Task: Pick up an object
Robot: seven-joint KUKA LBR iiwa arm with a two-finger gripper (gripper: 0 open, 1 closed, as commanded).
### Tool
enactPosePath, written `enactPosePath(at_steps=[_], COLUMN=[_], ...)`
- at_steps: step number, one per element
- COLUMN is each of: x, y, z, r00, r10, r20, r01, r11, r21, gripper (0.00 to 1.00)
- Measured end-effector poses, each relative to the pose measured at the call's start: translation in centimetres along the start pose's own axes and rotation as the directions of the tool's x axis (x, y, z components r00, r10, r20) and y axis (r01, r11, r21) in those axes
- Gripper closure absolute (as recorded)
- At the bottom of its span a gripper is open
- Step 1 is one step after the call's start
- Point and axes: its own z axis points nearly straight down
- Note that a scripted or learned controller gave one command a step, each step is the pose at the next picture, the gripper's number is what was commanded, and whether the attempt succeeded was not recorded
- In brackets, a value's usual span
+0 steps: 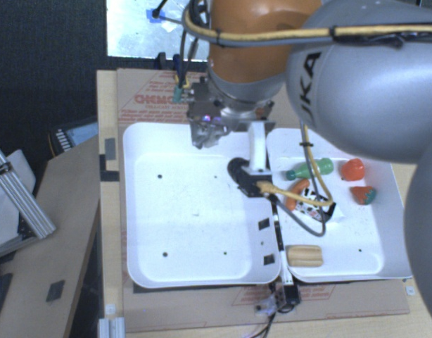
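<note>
My gripper [204,136] hangs over the far edge of the left bin [167,255], near its back right corner, with nothing visible under it. The things lie in the right bin [360,263]: a green bottle-shaped piece [312,167], a red-orange piece [352,169], a red and teal piece [364,194], an orange piece [297,188] partly behind a cable, a small black-and-white item [316,200] and a tan block [304,255] near the front edge. All of them sit to the right of the gripper.
The arm's large grey and orange body [321,55] covers the back of the right bin. A ridge [276,224] divides the two bins. Cardboard [142,97] lies under the bins, and metal rails [15,196] stand at the left.
</note>
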Motion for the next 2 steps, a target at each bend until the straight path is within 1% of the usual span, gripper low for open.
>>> enactPosePath(at_steps=[1, 2], x=[-0.4, -2.0], y=[2.2, 10.2], z=[-11.9, -4.0], r00=[1.0, 1.0], r10=[0.0, 0.008], r20=[-0.005, 0.002], r01=[-0.001, -0.008], r11=[1.0, 1.0], r21=[-0.017, 0.0], gripper=[1.0, 1.0])
